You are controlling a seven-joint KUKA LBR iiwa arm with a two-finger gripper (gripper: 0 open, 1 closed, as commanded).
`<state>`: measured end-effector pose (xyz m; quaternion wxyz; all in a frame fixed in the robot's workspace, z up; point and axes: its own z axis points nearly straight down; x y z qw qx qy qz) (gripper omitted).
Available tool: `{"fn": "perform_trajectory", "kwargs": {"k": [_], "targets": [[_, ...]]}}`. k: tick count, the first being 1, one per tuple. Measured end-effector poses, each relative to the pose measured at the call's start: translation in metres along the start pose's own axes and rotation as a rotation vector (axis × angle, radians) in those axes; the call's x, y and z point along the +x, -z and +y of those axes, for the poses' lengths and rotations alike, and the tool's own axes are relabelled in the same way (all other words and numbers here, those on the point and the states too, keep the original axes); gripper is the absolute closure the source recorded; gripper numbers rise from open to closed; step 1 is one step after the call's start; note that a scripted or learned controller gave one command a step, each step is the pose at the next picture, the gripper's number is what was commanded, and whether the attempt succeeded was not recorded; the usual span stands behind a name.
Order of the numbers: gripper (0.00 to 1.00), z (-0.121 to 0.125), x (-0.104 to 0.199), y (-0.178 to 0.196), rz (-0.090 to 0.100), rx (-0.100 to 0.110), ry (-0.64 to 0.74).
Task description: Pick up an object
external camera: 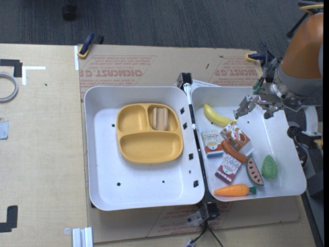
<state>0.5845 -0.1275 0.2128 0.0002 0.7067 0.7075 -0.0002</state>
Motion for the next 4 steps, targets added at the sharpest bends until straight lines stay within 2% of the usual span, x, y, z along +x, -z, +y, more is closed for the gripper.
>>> {"fn": "perform_trajectory", "kwargs": {"k": [1, 2, 3, 4], "targets": [[0.00, -0.034, 0.021, -0.105, -0.004, -0.013, -0.200], [1.00, -0.032, 0.020, -0.092, -0.005, -0.019, -0.203], [1.00, -0.040, -0.004, 0.102, -0.001, -0.002, -0.009], [0.00, -0.040, -0.004, 0.102, -0.001, -0.001, -0.008]]}}
